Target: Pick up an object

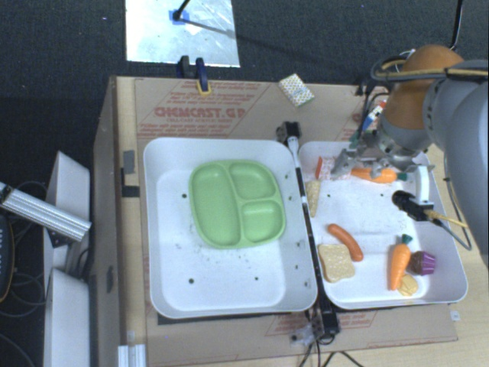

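At the frame's upper right, the gripper (359, 161), its state untellable, hovers beside a light, rigid, slippery orange toy (376, 176); grasping it mid-body looks best.

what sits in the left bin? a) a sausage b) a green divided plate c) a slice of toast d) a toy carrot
b: the green divided plate lies alone in the left bin, while the toast, carrot and sausage all lie in the right bin.
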Action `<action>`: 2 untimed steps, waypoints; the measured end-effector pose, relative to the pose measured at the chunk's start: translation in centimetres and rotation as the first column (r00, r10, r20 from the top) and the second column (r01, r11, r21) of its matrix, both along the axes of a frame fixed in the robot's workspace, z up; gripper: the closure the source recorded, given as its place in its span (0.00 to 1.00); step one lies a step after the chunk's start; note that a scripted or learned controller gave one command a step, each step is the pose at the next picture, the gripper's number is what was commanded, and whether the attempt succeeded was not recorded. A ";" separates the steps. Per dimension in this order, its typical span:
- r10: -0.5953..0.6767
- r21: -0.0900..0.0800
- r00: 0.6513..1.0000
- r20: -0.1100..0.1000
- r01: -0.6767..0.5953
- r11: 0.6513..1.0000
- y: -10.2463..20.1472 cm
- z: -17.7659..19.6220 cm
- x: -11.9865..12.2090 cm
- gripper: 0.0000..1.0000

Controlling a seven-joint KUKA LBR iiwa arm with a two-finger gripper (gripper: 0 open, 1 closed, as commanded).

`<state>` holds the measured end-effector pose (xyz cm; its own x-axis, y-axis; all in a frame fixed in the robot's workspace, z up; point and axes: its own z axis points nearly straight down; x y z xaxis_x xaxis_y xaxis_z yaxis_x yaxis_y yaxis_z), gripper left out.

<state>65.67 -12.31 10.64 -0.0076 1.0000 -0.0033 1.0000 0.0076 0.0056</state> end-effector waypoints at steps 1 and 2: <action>0.004 0.018 1.000 -0.014 -0.004 1.000 -3.1 -1.5 1.4 0.00; 0.006 0.017 1.000 -0.017 -0.006 1.000 -3.1 -0.4 1.4 1.00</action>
